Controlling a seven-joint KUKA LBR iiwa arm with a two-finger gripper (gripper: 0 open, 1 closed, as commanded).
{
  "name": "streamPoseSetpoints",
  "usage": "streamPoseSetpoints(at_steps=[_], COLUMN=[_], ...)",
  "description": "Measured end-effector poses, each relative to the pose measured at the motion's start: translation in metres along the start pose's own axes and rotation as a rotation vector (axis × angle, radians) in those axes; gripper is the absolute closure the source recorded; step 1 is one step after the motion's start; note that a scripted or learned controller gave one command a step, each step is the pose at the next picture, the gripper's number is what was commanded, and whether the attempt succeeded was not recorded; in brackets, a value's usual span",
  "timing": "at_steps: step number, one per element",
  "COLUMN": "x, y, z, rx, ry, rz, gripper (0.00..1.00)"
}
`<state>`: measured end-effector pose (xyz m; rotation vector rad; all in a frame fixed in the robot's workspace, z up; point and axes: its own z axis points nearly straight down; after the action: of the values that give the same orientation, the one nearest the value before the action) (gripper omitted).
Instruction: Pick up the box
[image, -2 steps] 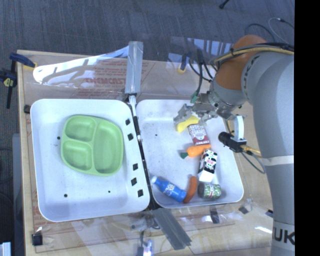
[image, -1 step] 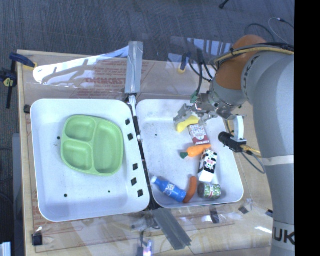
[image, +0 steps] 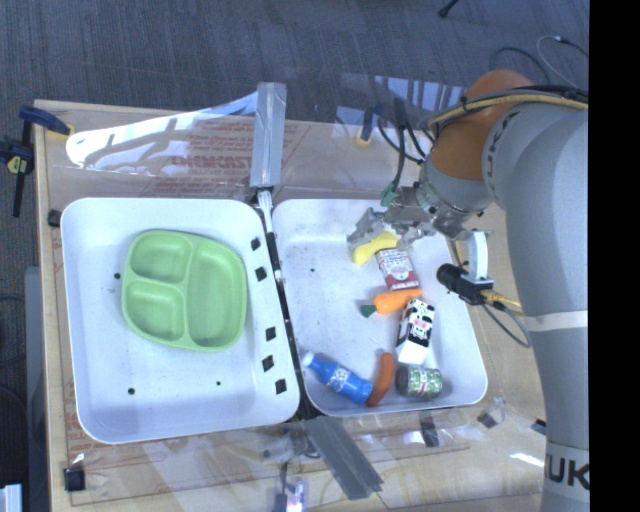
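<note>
Camera view is looking down on two white bins. A small red and white box (image: 396, 266) is lying flat in the right bin (image: 320, 300), toward its far right side, with its long axis running near to far and tilted slightly. It is looking like light, stiff cardboard that should hold shape under a squeeze; gripping across its short width seems the safest hold. A yellow banana-like toy (image: 372, 247) is touching its far left corner, and an orange carrot (image: 393, 302) is lying just near it. Nearer are sitting a cow-print carton (image: 416, 330), a green can (image: 420, 381), a sausage (image: 382, 376) and a blue bottle (image: 338, 378). The gripper (image: 400, 222) is hovering just beyond the box's far end; I cannot tell how it is set. A green divided plate (image: 185, 290) is resting in the left bin (image: 90, 400).
</note>
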<state>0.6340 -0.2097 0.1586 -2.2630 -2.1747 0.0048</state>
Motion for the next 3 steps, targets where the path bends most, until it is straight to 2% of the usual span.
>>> streamPoseSetpoints(at_steps=[1,2,3], x=[0.059,0.017,0.049], y=[-0.022,0.022,0.02], z=[0.022,0.063,0.071], rx=[0.007,0.006,0.007], ry=[0.001,0.001,0.001], rz=[0.099,0.261,0.307], gripper=[0.0,0.0,0.0])
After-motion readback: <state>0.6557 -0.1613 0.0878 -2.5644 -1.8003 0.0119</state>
